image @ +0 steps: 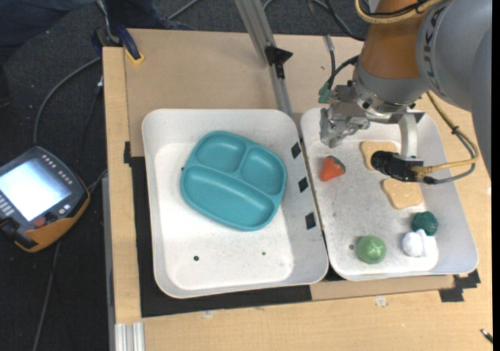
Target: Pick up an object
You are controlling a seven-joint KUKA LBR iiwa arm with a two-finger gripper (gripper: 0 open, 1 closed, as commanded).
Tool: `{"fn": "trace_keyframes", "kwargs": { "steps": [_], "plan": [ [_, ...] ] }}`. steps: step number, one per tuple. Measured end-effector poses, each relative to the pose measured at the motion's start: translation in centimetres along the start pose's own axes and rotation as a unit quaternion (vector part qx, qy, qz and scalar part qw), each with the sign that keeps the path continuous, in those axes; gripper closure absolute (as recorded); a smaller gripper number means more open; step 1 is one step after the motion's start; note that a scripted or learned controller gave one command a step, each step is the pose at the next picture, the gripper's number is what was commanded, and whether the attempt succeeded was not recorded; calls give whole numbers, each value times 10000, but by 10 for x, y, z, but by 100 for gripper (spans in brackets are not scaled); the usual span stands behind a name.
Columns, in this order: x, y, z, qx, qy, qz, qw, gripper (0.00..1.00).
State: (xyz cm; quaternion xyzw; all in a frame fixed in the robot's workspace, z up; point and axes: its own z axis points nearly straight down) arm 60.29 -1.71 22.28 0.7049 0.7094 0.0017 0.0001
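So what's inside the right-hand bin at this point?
The right bin holds a red strawberry-like toy, two tan bread-like pieces, a green ball, a dark green piece and a white object. The gripper and arm hide the bin's far end.

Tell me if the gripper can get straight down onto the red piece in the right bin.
Probably yes. The gripper hangs just above and beside the red piece, which lies alone on the right bin floor, apart from the tan slices.
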Motion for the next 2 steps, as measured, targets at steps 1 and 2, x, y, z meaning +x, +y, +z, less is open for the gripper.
{"fn": "trace_keyframes", "kwargs": {
  "steps": [1, 2],
  "plan": [
    [43, 11, 0, -1, -3, 2, 10000, 100],
    [103, 20, 2, 5, 2, -5, 10000, 100]
  ]
}}
